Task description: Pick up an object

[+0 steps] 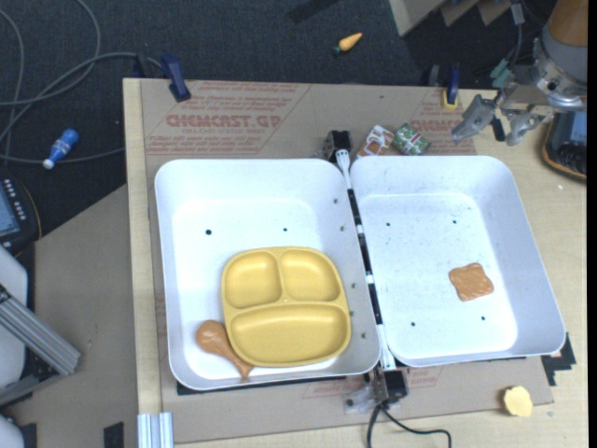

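Note:
A yellow divided plate lies in the left bin. An orange-brown drumstick-shaped toy rests against the plate's lower left edge. A small brown toast-like piece lies in the right bin, toward its right side. My gripper hangs at the upper right, above the bench just beyond the right bin's far edge. Its fingers stand apart with nothing between them.
Small packets lie on the cardboard behind the bins. A yellow piece sits on the bench at the lower right. A blue bottle and an orange toy lie on the floor. Blue clamps hold the board's far edge.

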You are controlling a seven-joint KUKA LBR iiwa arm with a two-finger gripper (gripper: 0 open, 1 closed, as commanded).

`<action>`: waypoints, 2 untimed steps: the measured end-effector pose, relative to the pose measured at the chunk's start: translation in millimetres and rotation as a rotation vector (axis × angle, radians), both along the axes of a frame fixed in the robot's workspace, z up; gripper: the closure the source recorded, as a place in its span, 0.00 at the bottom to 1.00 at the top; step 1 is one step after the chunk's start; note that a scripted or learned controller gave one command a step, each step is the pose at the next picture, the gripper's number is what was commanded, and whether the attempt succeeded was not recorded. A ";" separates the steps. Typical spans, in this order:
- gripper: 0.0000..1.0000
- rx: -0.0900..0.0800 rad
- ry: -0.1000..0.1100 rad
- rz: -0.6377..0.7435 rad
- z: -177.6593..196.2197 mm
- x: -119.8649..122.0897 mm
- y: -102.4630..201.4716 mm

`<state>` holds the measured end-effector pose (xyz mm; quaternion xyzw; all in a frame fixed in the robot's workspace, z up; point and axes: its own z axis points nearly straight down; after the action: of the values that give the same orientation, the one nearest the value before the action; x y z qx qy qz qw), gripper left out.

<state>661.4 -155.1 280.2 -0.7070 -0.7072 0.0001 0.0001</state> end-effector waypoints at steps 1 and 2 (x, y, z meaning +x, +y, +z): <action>0.00 0.002 0.011 -0.006 -106.4 -56.2 -50.3; 0.00 0.007 -0.001 0.002 -196.5 -107.6 -60.4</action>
<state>553.7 -215.6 83.7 -0.7064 -0.7078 -0.0029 0.0023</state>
